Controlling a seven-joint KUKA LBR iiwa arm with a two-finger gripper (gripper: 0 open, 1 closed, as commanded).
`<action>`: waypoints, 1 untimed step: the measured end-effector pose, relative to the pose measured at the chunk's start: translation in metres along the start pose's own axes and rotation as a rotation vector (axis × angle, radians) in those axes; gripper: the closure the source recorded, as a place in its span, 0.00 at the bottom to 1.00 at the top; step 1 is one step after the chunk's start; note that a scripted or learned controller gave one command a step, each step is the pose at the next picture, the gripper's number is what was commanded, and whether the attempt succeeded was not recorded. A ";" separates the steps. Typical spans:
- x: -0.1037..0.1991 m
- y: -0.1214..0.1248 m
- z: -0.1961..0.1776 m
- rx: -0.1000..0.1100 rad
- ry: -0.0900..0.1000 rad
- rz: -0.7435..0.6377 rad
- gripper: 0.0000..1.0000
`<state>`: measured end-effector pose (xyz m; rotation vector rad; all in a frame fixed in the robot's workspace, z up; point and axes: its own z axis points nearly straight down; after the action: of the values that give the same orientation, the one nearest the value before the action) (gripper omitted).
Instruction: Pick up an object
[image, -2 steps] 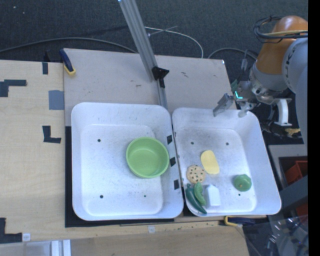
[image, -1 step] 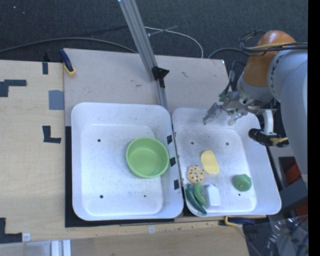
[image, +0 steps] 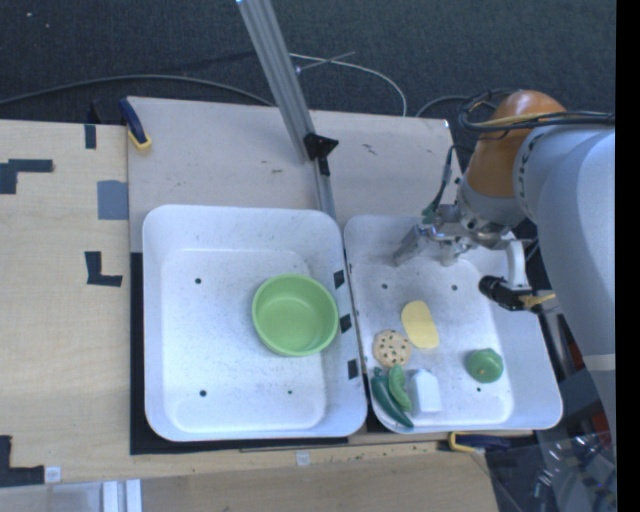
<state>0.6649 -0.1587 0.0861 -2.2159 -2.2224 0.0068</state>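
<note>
Two shallow white plastic bins are set side by side on a pale bench (image: 220, 150). A round green bowl (image: 295, 314) is held in the left bin (image: 180, 300). In the right bin (image: 520, 400), a speckled cookie (image: 391, 348), a green pod (image: 396, 390), a yellow oval (image: 420, 324), a white block (image: 426, 390) and a green ball (image: 485, 364) are gathered at the near side. Well beyond them, the gripper (image: 432, 243) is seen over the far end, fingers spread, nothing between them.

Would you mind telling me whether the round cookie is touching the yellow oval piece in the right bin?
Apart. The camera view shows a thin strip of white bin floor between the cookie and the yellow oval piece.
</note>
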 end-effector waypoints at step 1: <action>0.000 0.001 -0.014 -0.004 -0.001 -0.002 1.00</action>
<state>0.6664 -0.1583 0.0999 -2.2168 -2.2267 0.0044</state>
